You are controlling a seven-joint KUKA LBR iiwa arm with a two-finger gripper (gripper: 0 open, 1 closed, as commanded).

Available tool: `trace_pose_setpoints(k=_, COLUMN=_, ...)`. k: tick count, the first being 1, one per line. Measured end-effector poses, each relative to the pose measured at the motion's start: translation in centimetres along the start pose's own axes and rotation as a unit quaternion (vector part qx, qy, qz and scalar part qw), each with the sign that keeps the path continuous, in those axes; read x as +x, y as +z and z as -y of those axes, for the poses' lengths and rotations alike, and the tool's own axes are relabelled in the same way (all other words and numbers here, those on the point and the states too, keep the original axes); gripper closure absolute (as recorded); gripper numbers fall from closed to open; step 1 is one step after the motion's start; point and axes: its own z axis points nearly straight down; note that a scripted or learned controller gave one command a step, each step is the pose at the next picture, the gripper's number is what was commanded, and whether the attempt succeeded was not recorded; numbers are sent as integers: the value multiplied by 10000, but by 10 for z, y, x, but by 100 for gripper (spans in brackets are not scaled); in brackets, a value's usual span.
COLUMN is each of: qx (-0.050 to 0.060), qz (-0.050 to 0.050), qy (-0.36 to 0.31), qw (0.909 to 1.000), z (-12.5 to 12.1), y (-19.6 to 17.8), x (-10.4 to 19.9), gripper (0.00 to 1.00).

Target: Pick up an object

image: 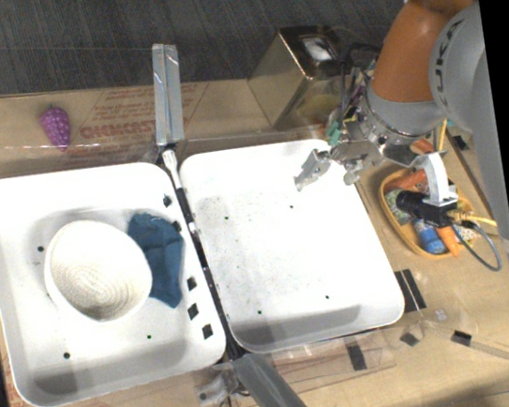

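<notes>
In the left bin (33, 373) a white, ribbed, dome-shaped object (96, 268) lies left of centre. A crumpled blue cloth (161, 255) rests against its right side. My gripper (328, 172) hangs over the far right corner of the right bin (293, 268), well away from both objects. Its two fingers stand apart, open, and nothing is between them.
A small purple object (55, 126) lies on the cardboard behind the left bin. A brown box (303, 72) stands behind the right bin. A yellow dish (398, 214) with small items sits on the bench to the right, under the arm. A metal divider (164, 88) rises between the bins.
</notes>
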Motion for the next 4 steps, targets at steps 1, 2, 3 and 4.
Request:
trace_pose_setpoints(k=1, qx=-23, qz=6, qy=-428, qw=9991, z=-6, y=-83, x=-12, gripper=0)
trace_pose_setpoints(k=2, qx=-20, qz=9, qy=914, qw=9958, z=-25, y=-129, x=-13, gripper=0)
trace_pose_setpoints(k=3, qx=-23, qz=0, qy=2684, qw=9633, z=16, y=-210, x=-6, gripper=0)
trace_pose_setpoints(k=4, qx=-4, qz=0, qy=1847, qw=9828, z=52, y=-194, x=0, gripper=0)
